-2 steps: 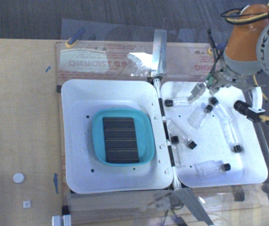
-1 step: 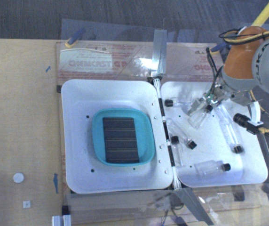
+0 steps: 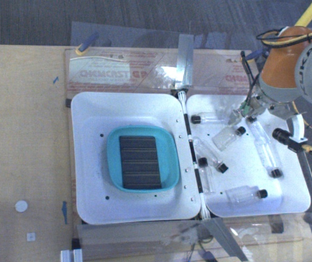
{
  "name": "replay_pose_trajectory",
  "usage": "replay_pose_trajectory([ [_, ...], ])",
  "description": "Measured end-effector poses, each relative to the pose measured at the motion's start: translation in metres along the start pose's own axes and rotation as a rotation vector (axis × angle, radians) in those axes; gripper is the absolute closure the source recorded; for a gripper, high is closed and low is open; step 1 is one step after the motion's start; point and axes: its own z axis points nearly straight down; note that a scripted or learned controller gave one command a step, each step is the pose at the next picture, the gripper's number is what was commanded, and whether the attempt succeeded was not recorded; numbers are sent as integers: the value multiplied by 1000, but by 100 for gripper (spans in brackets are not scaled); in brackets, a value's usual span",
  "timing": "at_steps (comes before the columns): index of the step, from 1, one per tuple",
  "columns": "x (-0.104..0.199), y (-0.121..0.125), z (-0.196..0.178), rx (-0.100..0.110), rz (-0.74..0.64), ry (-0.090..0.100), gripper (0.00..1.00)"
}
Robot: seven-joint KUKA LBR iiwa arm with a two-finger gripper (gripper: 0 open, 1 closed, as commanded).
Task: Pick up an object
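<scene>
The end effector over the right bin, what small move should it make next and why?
Probably ease straight down: the end effector hovers at the right bin's upper edge, just above a clear bottle with a black cap, and nothing shows between its fingers.

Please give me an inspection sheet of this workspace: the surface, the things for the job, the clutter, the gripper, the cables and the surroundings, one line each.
Surface: wooden bench bearing two white bins, left bin and right bin.
Job's things: several clear plastic vials with black caps scattered in the right bin.
Clutter: teal tray holding a dark ribbed block, in the left bin.
Gripper: gripper low over the right bin's far side; finger state cannot be told.
Cables: black and yellow cables looped by the orange band.
Surroundings: grey carpet beyond the bench.
</scene>
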Motion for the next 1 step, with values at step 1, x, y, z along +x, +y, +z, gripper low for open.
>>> replay_pose_trajectory([
  [1, 0, 0, 0, 0, 0, 0, 0],
])
